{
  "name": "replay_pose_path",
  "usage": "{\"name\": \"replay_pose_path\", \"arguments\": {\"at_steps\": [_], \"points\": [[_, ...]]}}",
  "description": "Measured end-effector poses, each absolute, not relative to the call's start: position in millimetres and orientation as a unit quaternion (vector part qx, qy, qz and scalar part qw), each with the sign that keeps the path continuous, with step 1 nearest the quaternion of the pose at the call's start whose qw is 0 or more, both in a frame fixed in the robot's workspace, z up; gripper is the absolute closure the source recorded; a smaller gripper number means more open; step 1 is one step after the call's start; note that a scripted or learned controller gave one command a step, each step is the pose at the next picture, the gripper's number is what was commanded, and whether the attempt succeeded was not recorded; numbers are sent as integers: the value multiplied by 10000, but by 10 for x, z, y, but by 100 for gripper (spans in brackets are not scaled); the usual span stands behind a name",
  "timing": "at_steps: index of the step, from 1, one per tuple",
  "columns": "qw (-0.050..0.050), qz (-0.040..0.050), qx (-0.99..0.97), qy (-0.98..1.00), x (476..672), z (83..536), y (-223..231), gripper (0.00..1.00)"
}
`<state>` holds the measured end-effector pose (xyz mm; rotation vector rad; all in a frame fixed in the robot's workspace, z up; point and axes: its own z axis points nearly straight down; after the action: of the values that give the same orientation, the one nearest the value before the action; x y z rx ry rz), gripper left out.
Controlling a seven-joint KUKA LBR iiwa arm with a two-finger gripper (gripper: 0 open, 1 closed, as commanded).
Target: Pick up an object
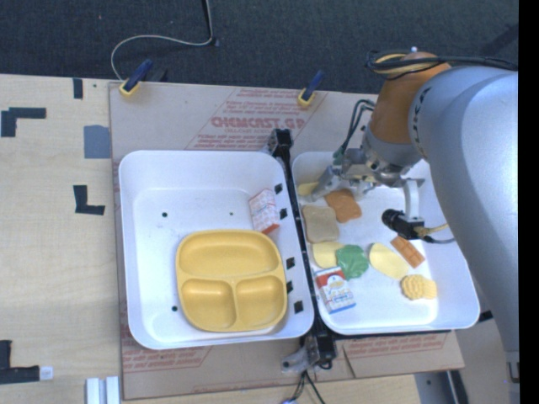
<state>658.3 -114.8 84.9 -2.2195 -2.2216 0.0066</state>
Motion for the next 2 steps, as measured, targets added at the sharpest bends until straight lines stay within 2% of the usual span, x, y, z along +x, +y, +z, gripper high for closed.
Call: {"name": "replay_pose_path", "arguments": {"at_steps": [1,2], "points": [[-6,76,-7077,-7065,6596,853,-1064,0],[-6,6,-7072,-7070,6352,852,-945,0]]}}
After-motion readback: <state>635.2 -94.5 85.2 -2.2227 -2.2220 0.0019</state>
